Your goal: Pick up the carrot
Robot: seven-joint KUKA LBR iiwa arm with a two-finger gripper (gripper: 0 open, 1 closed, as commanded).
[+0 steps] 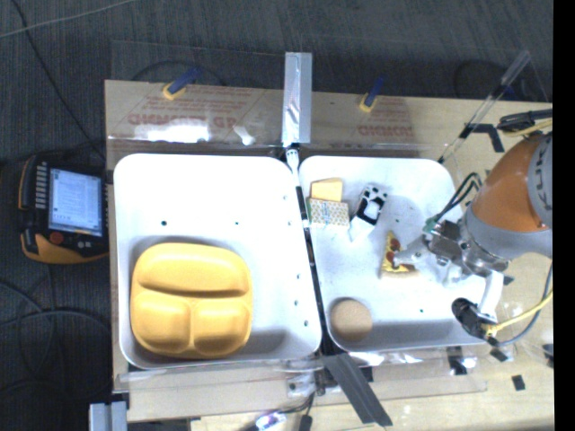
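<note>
camera view: pincer (pixel 420 251) by the small orange carrot (pixel 393 257), its grip state impossible to tell.

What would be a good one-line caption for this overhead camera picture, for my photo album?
Grey-and-orange arm reaches over the right bin near a small orange item; a big yellow loaf-like block fills the left bin.

Looked down from above the bench at a slight slant, far enough off to take in both bins (pixel 207 164) whole, side by side across the middle of the frame. Caught dark floor along the top and left edges, and the arm (pixel 512 200) entering at the right edge.
</note>
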